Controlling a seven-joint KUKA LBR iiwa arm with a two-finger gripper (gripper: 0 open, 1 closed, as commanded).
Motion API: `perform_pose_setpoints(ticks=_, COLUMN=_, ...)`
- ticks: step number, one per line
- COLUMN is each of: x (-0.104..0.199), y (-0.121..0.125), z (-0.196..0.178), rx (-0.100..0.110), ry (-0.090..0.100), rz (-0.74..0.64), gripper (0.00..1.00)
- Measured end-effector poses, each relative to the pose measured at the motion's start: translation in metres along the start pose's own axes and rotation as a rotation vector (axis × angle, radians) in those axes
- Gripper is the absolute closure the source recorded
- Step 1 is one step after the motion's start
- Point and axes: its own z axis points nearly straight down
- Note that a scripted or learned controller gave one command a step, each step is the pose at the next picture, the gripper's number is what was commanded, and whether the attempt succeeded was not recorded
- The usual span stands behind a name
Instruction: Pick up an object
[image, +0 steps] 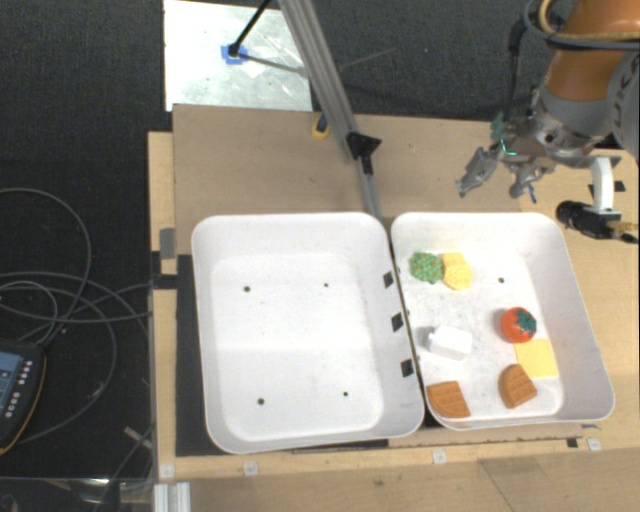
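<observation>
Hovering, gripper (503, 180) spread and carrying nothing, beyond the right bin (575, 300). Probably approaching, nothing grasped yet; next needing descending over the tomato (518, 323) and clenching.

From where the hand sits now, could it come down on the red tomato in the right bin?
Probably yes. The hand hangs above the bench just past the right bin's far rim, carrying nothing. The tomato lies uncovered; the yellow block beside it could crowd a finger.
</observation>
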Motion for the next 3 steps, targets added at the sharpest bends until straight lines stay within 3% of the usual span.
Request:
perform_pose_setpoints(ticks=1, x=0.000, y=0.000, z=0.000, rx=0.000, ry=-0.001, rz=0.000, gripper=0.00)
perform_pose_setpoints(ticks=3, x=0.006, y=-0.009, z=0.087, rx=0.004, ry=0.000, rz=0.003, gripper=0.00)
